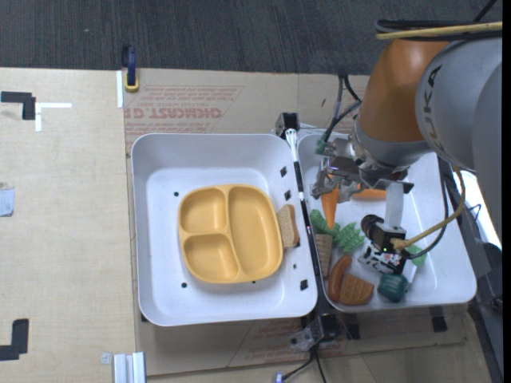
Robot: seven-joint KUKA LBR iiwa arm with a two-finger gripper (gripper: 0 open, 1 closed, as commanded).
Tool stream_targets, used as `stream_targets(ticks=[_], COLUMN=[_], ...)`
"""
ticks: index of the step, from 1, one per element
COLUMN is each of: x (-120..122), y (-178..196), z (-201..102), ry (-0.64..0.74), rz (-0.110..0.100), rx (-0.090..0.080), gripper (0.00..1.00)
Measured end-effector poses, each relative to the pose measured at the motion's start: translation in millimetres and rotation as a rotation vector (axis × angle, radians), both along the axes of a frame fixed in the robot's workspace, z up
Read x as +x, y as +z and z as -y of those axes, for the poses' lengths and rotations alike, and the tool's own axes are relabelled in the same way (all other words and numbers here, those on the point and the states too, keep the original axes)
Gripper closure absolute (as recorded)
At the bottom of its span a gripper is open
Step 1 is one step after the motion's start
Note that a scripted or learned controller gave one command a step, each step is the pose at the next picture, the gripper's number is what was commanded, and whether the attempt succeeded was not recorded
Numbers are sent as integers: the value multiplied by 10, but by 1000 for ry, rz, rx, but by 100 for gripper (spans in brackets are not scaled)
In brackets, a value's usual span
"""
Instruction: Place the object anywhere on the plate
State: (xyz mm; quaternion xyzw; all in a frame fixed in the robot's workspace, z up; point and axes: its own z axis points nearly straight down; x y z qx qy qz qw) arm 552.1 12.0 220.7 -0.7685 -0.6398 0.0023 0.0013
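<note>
Pincer low in right bin, grip state unclear, yellow plate unobstructed in left bin

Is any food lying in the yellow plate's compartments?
No, the plate holds nothing in its three compartments; a cracker lies just off its right rim.

A yellow plate of smooth, faintly glossy plastic sits in the left bin, itself smooth white plastic with a soft sheen. The bench beneath looks like pale, matt wood-grain board, overlaid with a sheet of brown printed cardboard. The arm shows a glossy orange band and satin grey casing. In the right bin, toy foods appear as matt plastic: an orange carrot, green leaves.
</note>
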Motion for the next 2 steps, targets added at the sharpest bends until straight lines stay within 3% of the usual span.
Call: stream_targets(ticks=[1,2], x=[211,212], y=[134,134], z=[-809,-801], ry=[-98,-97], rz=[0,0], rx=[-2,-3], gripper=[100,0])
